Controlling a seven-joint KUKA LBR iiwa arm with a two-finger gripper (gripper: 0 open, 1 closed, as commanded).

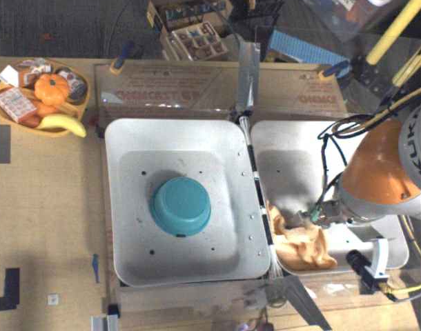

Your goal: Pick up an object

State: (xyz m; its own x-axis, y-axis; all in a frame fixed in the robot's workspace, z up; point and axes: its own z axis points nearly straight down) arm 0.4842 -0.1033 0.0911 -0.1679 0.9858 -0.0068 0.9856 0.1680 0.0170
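Nearest me, in the rt bin [288, 158], a crumpled tan cloth [301, 248] is bunched into the near-left corner, pushed up against the wall shared w/ the other bin. It's the only loose item in that bin. The gripper [319, 216] sits right at the cloth's upper edge, touching or just above it, can't say which. Whether it's spread or pinched on anything, can't tell; the wrist covers it from here.

Next door, the left bin [128, 152] has a teal bowl [181, 206] lying upside down about mid-floor, well apart from the arm, nothing around it.

The arm [380, 165] comes in from the rt side, its orange band bulging over the rt bin's far-right part and hiding that stretch of floor. It's bent down toward the near-left corner, w/ black cables [327, 145] looping off it above the bin.

Further back, a cardboard panel [170, 88] runs behind both bins. Far left on the bench, a yellow dish [10, 112] holds a small pumpkin [52, 89], a banana [63, 123] and some small boxes, labels too small to read. Beyond the bench is floor clutter, hard to make out.
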